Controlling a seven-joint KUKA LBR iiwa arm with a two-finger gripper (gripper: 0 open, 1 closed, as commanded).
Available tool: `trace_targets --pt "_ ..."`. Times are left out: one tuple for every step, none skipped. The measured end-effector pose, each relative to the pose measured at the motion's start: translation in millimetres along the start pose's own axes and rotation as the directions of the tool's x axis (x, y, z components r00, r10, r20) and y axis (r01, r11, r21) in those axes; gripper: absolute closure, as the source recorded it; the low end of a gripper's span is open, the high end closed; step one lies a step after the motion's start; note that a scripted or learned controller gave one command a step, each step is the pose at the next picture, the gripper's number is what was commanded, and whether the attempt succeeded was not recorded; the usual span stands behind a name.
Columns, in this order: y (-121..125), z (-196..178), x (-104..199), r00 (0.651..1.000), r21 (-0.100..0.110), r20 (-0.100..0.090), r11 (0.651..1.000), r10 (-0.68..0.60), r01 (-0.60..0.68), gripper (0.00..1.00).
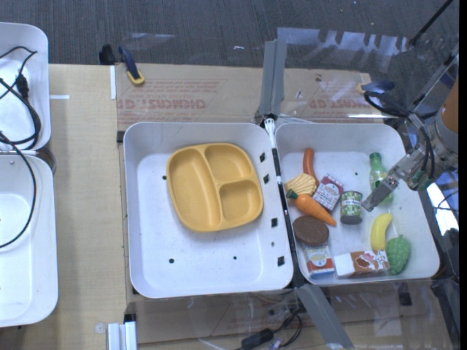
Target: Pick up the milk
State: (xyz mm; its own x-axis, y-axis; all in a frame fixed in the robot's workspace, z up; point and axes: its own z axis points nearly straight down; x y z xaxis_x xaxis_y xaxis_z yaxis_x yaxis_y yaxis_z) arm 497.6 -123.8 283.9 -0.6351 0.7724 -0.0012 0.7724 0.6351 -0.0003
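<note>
The milk looks like the small red-and-white carton (328, 193), lying tilted in the middle of the right bin (419, 217). It sits between an orange carrot (315, 207) and a small green-labelled can (351, 206). My gripper (373, 198) reaches in from the right, slanting down to the left, with its tip just right of the can and above a banana (379, 230). It is roughly 60 px right of the carton and nothing shows in its grasp.
Crowding the right bin are a green bottle (376, 168), a red sausage (309, 160), a brown cookie (311, 230), a small jar (318, 257), an orange-and-white box (363, 262) and a green bumpy fruit (398, 254). The left bin (146, 254) holds a yellow divided plate (215, 187).
</note>
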Motion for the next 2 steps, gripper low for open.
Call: trace_targets --pt "0.0 0.0 0.0 1.000 0.000 0.000 1.000 0.000 0.000 0.00" --pt "0.0 0.0 0.0 1.000 0.000 0.000 1.000 0.000 0.000 0.00"
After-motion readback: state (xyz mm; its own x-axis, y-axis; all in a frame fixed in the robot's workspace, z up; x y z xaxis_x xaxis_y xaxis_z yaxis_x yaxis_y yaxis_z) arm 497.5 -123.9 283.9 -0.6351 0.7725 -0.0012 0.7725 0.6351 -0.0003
